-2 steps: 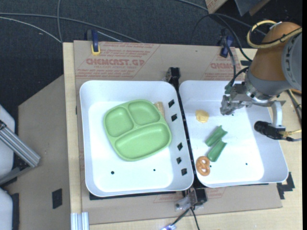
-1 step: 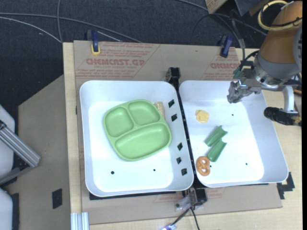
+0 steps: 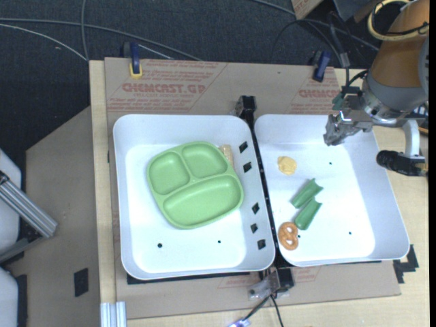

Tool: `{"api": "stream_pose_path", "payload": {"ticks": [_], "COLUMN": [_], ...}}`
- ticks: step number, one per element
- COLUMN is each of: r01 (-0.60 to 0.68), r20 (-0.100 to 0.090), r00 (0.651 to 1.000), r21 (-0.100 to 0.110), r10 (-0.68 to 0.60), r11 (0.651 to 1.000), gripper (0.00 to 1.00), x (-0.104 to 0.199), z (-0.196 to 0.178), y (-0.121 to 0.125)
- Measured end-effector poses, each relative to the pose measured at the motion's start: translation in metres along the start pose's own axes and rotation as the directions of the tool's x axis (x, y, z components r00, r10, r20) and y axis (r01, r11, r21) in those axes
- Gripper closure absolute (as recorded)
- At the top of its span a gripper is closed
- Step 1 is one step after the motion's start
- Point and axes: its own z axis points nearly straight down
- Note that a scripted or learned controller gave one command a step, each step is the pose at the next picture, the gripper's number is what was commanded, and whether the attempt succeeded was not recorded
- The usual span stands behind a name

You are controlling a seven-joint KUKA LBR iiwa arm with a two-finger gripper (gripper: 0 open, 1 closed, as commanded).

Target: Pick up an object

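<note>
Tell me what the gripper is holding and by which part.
Nothing: the gripper hangs over the right bin's far edge, apart from the items in it.

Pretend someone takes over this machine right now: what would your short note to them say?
Gripper: above the far edge of the right bin, nothing seen between its fingers; open or shut is unclear.
Right bin: yellow piece, two green pieces, pretzel.
Left bin: green divided plate.
Done: nothing lifted yet.
Left: pick up one thing.

Dark carpeted floor [image 3: 204, 19] with loose cables [image 3: 88, 26] behind a brown board-topped bench [image 3: 204, 80].
</note>
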Motion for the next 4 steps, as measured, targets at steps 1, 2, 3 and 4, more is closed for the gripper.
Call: {"api": "stream_pose_path", "payload": {"ticks": [1, 2, 3, 4], "r01": [0.002, 0.005, 0.003, 0.002], "r20": [-0.001, -0.002, -0.001, -0.001], "r00": [1.000, 1.000, 1.000, 1.000], "r21": [0.004, 0.000, 0.001, 0.000], "r10": [-0.002, -0.005, -0.003, -0.002], "r11": [1.000, 1.000, 1.000, 1.000], "gripper": [1.00, 1.00, 1.00, 1.00], "x": [0.051, 0.111, 0.162, 0.207], "z": [0.006, -0.004, 0.003, -0.001], "y": [0.002, 0.006, 0.012, 0.031]}}
